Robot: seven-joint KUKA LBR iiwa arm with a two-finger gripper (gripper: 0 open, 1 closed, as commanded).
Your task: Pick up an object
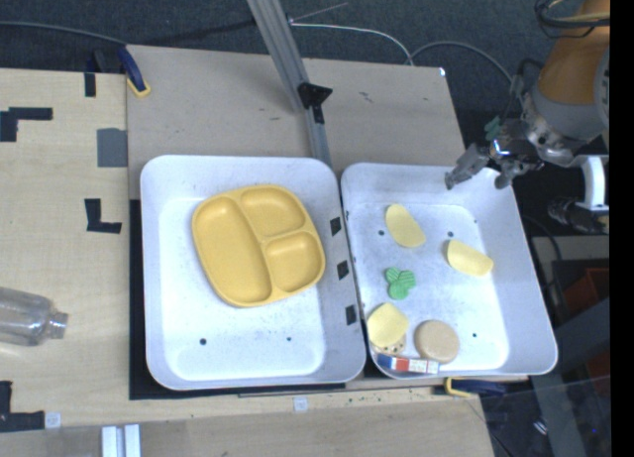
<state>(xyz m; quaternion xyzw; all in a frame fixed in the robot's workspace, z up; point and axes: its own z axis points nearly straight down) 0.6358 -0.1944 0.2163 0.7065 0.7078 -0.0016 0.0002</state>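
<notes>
The right bin [515,247] holds several small objects: a yellow oval piece [404,226], a yellow wedge [469,259], a small green item [399,283], a yellow round piece [387,326], a tan round disc [436,340] and a flat red, white and blue item [408,365] at the front wall. My gripper [482,170] hangs over the bin's far right corner, above and right of the yellow oval piece. Its two dark fingers stand spread apart with nothing between them.
The left bin [168,277] carries a yellow three-compartment tray [258,243]. A slanted metal pole [277,34] rises behind the bins. A clear plastic bottle [28,316] lies on the bench at far left. Cables run along the dark floor behind.
</notes>
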